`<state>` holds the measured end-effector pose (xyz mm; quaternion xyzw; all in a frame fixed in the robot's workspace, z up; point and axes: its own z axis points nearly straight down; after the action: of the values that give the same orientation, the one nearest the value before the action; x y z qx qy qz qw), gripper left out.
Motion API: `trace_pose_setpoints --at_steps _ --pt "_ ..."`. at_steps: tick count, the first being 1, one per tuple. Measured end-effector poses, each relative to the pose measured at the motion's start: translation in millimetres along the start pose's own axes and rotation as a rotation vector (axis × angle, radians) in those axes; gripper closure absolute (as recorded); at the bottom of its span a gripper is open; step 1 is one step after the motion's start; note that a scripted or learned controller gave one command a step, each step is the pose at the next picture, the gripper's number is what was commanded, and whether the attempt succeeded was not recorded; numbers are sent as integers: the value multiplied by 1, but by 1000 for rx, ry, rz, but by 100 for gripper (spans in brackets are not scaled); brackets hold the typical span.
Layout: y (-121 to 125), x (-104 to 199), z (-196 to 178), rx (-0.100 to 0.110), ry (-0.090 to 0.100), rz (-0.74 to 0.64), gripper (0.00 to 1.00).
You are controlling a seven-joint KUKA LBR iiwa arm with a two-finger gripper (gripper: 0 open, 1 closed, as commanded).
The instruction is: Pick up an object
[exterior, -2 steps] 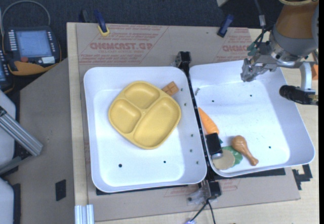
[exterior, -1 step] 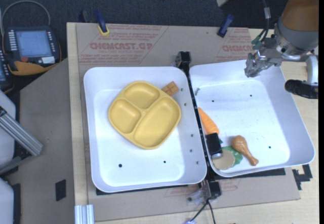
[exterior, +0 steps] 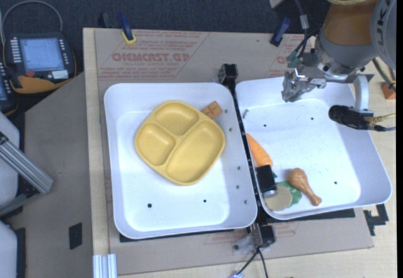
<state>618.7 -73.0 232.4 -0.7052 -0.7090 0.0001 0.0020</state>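
Drumstick [exterior: 305, 185] front of right bin [exterior: 371, 170]; gripper [exterior: 295, 92] above rear; finger state unclear

Yellow divided plate [exterior: 180, 142] lies in left bin [exterior: 126, 207]; carrot [exterior: 259, 150] and drumstick [exterior: 305, 185] in right bin [exterior: 352, 163].

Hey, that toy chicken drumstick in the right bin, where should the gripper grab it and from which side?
Probably across the thin bone end of the drumstick, coming straight down from above. It lies flat on the right bin floor, its narrow shaft pointing toward the bin's near edge, free on both sides. The rounder meat end sits close to the green piece, leaving less finger room. The gripper is over the bin's far side.
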Motion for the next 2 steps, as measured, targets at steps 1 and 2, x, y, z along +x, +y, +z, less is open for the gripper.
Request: trace_pose_setpoints --at_steps 1,2 --pt "-25 47 -7 0 0 0 100" --pt "-47 108 -6 1 0 -2 100"
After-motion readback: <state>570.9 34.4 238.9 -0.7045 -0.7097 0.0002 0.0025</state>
